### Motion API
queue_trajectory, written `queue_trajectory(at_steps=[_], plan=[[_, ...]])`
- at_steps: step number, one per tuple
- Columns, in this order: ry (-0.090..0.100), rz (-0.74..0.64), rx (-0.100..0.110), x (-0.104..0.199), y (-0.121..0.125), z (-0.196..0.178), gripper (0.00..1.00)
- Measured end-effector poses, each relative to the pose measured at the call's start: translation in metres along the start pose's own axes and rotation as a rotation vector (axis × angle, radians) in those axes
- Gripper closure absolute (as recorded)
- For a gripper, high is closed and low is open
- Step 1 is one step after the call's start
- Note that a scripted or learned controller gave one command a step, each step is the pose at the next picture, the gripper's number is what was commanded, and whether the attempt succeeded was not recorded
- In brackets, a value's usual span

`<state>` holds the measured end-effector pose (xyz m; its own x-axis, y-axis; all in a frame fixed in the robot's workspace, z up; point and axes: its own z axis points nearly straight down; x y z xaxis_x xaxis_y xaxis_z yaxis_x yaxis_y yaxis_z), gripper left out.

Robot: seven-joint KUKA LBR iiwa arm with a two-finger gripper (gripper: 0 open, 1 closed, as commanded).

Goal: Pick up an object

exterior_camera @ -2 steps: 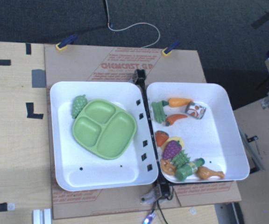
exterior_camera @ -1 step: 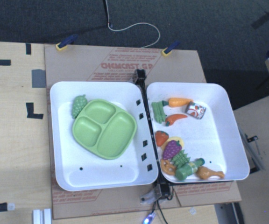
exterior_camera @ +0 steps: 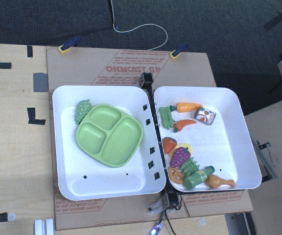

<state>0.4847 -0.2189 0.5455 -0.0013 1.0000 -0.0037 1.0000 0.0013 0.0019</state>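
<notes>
Honestly, I cannot tell my pincer's state. My arm enters from three o'clock, so the right bin lies nearest; its can sits apart at one o'clock, long axis pointing toward four.

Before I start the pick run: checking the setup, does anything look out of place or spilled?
Nothing spilled. One oddity: a green grape bunch lies alone beside the green divided plate in the left bin, while the other toy foods crowd the right bin.
</notes>
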Motion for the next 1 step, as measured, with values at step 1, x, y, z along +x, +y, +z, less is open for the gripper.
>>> queue_trajectory(at_steps=[1], plan=[[0.004,0.002,0.006,-0.0048,-0.001,0.0445,1.0]])
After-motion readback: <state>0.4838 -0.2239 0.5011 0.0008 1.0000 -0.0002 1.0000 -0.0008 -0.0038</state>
